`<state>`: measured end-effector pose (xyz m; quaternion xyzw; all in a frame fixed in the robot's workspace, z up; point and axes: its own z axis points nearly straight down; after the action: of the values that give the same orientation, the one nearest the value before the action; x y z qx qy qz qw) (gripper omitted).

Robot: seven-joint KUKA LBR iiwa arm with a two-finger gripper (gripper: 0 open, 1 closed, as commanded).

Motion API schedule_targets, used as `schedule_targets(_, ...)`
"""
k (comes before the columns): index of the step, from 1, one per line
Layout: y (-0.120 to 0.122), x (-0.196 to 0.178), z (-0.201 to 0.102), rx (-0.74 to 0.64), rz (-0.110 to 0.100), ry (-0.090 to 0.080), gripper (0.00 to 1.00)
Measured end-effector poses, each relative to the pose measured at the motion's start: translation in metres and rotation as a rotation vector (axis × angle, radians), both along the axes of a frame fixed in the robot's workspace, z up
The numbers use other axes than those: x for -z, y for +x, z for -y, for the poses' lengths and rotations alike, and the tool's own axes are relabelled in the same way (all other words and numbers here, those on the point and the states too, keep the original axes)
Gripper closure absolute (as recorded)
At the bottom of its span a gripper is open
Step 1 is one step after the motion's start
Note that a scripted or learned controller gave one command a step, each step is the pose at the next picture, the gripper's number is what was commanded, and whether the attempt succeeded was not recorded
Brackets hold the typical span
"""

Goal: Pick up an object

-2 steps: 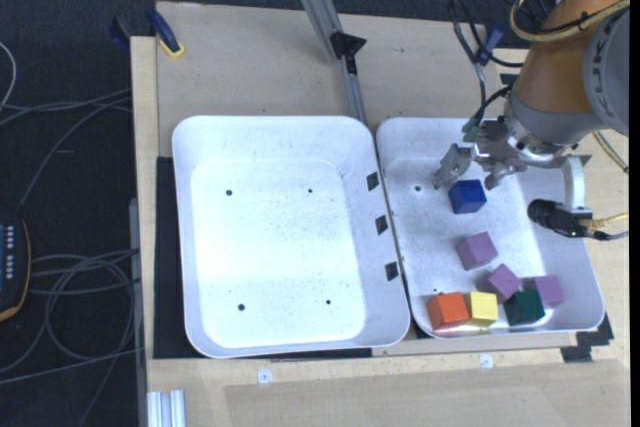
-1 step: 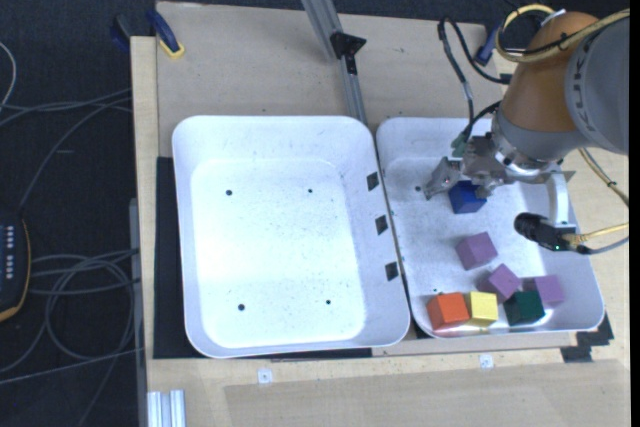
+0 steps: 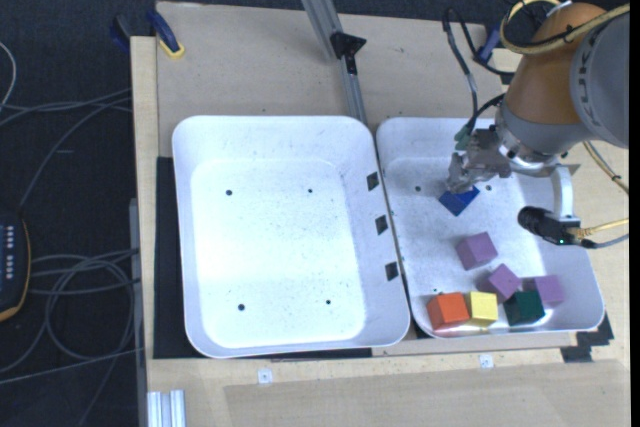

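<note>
A grey metal pole [image 3: 318, 0] slants over the bench [image 3: 250, 65], cables [image 3: 60, 165] trailing across the dark floor.

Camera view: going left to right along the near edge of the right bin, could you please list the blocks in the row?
Orange block → yellow block → dark green block → purple block.

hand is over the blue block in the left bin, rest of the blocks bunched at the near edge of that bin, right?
Not quite: it is the right bin. The camera view shows the hand above the small blue block in the right-hand shallow white bin. The other blocks do sit toward that bin's near edge: orange cube, yellow cube, green cube and three purple blocks.
</note>
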<state>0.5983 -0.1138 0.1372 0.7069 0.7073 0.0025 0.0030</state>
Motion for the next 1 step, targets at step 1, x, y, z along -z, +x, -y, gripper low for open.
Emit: schedule_targets(1, -0.0068, -0.0578, -0.0039, -0.001, 0.000, 0.000, 1.00)
